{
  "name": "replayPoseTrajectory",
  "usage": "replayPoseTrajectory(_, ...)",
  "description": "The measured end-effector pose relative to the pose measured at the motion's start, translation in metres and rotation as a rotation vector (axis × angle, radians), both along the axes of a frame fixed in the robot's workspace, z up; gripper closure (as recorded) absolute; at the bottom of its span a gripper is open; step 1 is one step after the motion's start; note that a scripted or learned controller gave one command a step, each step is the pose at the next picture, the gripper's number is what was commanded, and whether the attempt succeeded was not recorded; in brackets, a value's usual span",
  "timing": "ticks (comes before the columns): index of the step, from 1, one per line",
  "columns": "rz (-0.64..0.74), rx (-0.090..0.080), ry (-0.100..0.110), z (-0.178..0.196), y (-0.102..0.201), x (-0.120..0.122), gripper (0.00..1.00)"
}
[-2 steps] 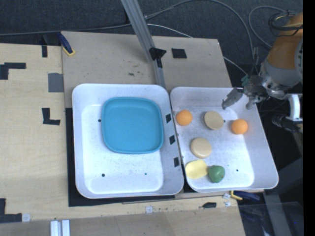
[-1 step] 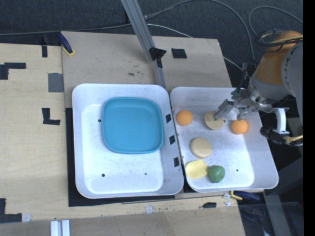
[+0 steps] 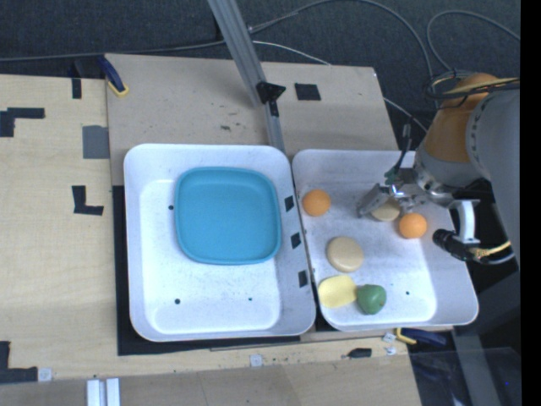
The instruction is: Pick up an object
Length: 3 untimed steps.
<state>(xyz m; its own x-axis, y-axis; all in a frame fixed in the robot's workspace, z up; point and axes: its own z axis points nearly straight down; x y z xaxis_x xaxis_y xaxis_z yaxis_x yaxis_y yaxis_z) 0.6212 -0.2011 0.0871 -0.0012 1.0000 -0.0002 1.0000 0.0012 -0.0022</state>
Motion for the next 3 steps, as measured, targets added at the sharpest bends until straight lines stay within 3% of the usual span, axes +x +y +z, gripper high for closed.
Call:
replayPoseTrajectory(1,0.000,0.000,-0.001,0.012,0.000,0.001,1.00)
replayPoseTrajectory(3,0.000,-0.001,-0.007,0.116,0.002,0.000,1.00)
